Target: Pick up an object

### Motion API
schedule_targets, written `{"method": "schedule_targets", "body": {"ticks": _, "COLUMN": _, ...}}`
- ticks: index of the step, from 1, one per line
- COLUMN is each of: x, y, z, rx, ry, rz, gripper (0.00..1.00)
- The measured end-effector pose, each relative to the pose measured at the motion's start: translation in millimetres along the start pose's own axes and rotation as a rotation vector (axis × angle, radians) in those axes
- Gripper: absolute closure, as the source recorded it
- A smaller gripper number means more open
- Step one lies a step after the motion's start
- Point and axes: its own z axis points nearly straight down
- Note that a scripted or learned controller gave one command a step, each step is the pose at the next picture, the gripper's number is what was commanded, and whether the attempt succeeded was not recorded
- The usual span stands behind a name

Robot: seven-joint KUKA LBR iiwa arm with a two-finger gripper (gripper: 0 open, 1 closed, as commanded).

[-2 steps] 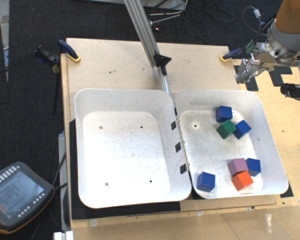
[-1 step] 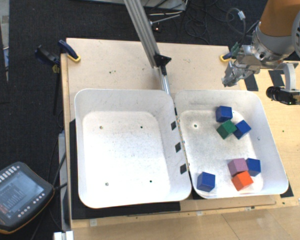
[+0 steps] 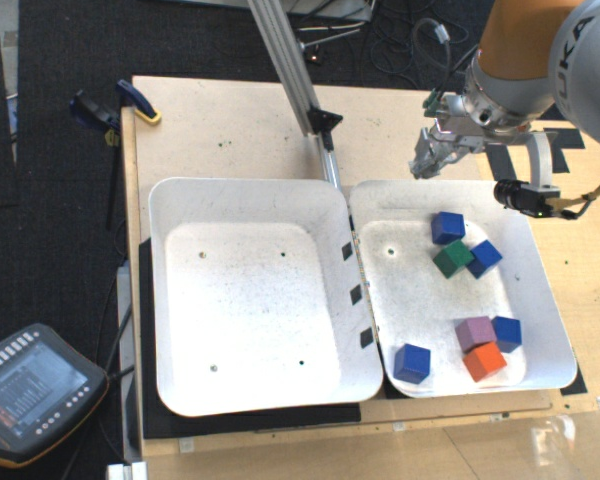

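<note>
Your two-finger gripper (image 3: 432, 160) hangs over the far rim of the right-hand shallow white bin (image 3: 540, 298), with nothing between its fingers; from this slanted view you cannot tell whether the claw is released or clenched.

The candidates all lie in that right bin. Toward its far side a blue cube (image 3: 447, 228), a green cube (image 3: 454, 259) and a second blue cube (image 3: 484, 258) sit bunched, the green one touching both neighbours. Here is your main risk: a descent onto this cluster likely lands a finger on top of a neighbour, or shoves the group apart instead of closing on one block.

Near the bin's near right corner, a purple cube (image 3: 474, 333), an orange cube (image 3: 484, 360) and another blue cube (image 3: 507, 332) crowd together in the same way, and the bin wall there leaves little room for a finger.

The lone blue cube (image 3: 412, 362) by the near left corner of the right bin stands well apart from the rest, so it looks the safest pick, though it sits close to the wall shared with the left-hand white bin (image 3: 175, 298).

A slanted metal pole (image 3: 285, 53) crosses the far edge of the bench, left of the arm, and a pendant (image 3: 30, 393) lies off the near left corner.
</note>
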Motion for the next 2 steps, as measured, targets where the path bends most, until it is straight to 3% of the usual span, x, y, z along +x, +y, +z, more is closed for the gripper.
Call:
{"method": "schedule_targets", "body": {"ticks": 1, "x": 45, "y": -3, "z": 11, "rx": 0.002, "ry": -0.001, "rz": 0.001, "gripper": 1.0}}
{"method": "schedule_targets", "body": {"ticks": 2, "x": 101, "y": -26, "z": 26, "rx": 0.004, "ry": 0.0, "rz": 0.0, "gripper": 1.0}}
